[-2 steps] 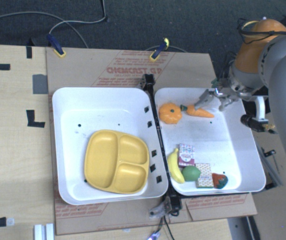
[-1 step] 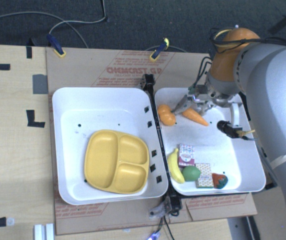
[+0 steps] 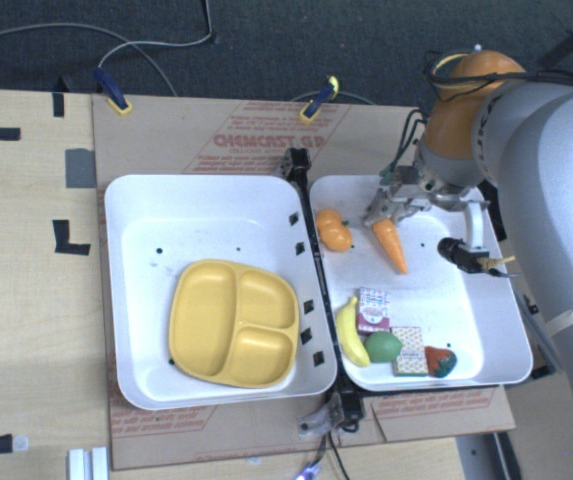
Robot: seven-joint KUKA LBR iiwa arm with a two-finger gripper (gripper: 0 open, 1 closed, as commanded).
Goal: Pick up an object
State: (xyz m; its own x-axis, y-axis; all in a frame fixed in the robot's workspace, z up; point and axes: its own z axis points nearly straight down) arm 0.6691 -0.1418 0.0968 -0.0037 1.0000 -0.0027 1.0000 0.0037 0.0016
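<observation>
My gripper (image 3: pixel 396 208) hangs over the back of the right bin (image 3: pixel 506 313), below the orange wrist band. Its fingers stand open, a little apart. An orange carrot (image 3: pixel 390 245) lies just in front of them, its thick end close under the fingertips and its tip pointing toward the bin's front. Nothing is held between the fingers. A small orange fruit (image 3: pixel 333 232) lies to the left of the carrot, against the bin's left wall.
A banana (image 3: pixel 349 332), a green lime (image 3: pixel 384 346), a pink box (image 3: pixel 373 310), a second small box (image 3: pixel 409 353) and a red-and-green item (image 3: pixel 441 361) crowd the right bin's front. A yellow divided plate (image 3: pixel 234 321) lies in the left bin (image 3: pixel 136 228). The grey arm covers the right side.
</observation>
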